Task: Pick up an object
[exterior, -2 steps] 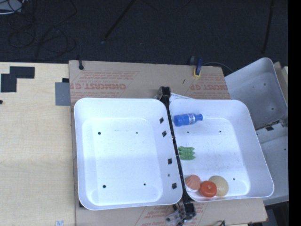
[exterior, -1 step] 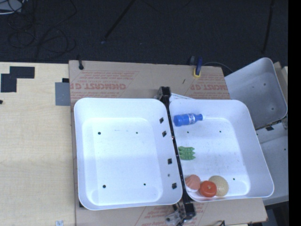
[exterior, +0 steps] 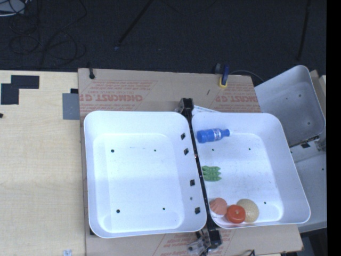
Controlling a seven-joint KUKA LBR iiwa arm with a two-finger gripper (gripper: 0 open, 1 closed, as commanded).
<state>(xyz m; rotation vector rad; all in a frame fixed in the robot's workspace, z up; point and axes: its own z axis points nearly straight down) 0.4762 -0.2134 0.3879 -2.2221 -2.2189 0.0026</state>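
The right bin [exterior: 277, 143] holds several small objects. A blue bottle [exterior: 212, 135] lies on its side near the bin's far left corner. A green pea pod [exterior: 211, 173] rests against the left wall, about halfway down. At the near left corner sit a pink piece [exterior: 218, 205], a red tomato-like ball [exterior: 235, 214] and a pale beige round piece [exterior: 249, 209], all touching or close together.
The left bin [exterior: 138, 175] stands beside the right one, joined by a black divider with clips [exterior: 193, 159]. Both rest on a cardboard sheet [exterior: 144, 92]. A grey metal plate [exterior: 295, 105] sits at the far right. A wooden bench top [exterior: 37, 169] spreads to the left.
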